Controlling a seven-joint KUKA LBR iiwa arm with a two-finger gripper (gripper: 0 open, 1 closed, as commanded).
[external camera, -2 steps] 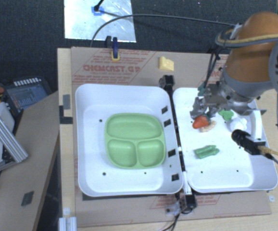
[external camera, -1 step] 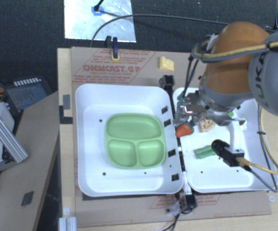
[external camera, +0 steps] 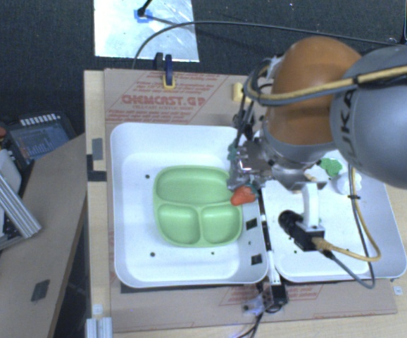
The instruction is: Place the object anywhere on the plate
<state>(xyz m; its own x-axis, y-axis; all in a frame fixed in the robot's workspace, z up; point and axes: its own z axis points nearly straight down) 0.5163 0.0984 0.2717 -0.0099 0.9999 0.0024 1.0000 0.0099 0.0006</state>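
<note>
Gripper (external camera: 244, 180) position: low over the right rim of the green plate (external camera: 189, 206), at the divide between the left bin (external camera: 129, 189) and the right bin (external camera: 372, 238). A small orange-red object (external camera: 243, 196) sits directly beneath the fingers, touching or overlapping the plate's right edge. Whether the fingers clamp it or merely hover above it cannot be told; their state is obscured by the wrist. Plate compartments lie to the left of the object, so the required travel is probably a short leftward shift before release.
</note>
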